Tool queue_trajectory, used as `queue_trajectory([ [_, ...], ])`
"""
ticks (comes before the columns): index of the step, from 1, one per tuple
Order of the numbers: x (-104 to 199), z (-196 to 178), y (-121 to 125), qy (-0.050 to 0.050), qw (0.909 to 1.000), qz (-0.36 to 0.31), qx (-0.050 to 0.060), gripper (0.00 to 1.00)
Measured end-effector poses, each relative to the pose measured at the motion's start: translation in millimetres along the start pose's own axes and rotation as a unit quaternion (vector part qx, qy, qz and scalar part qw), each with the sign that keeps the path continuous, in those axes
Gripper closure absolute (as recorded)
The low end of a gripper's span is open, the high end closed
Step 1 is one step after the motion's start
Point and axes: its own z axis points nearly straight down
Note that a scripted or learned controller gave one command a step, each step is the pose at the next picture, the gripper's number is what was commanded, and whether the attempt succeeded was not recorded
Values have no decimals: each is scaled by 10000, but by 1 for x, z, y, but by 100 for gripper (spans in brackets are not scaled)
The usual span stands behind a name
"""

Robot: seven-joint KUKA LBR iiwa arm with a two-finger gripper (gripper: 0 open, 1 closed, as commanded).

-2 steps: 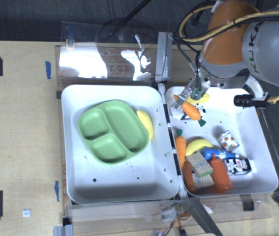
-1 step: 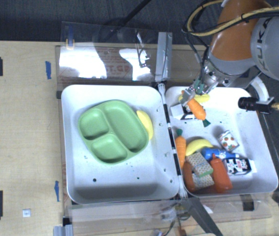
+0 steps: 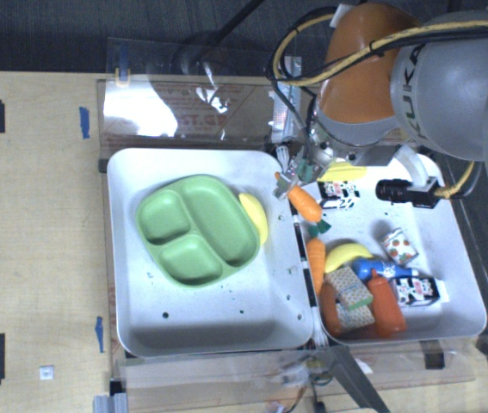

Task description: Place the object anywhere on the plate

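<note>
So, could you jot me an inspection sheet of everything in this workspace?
Surface: left bin and right bin, white, on a pale bench.
Job's things: green plate in the left bin; carrot over the divide between bins.
Clutter: yellow piece against the plate's right rim; banana, second carrot, cow-print cartons in the right bin.
Grippers: gripper just above the carrot; hold unclear.
Cables: yellow and black cables looped over the arm.
Surroundings: dark floor.

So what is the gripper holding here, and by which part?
The gripper holds an orange carrot by its upper, stem end, hanging over the divider between the bins.
</note>
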Motion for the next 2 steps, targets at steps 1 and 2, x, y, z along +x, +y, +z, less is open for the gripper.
queue_trajectory([
  [1,0,0,0,0,10000,3,0,0],
  [2,-8,-24,22,-28,9965,-840,-27,0],
])
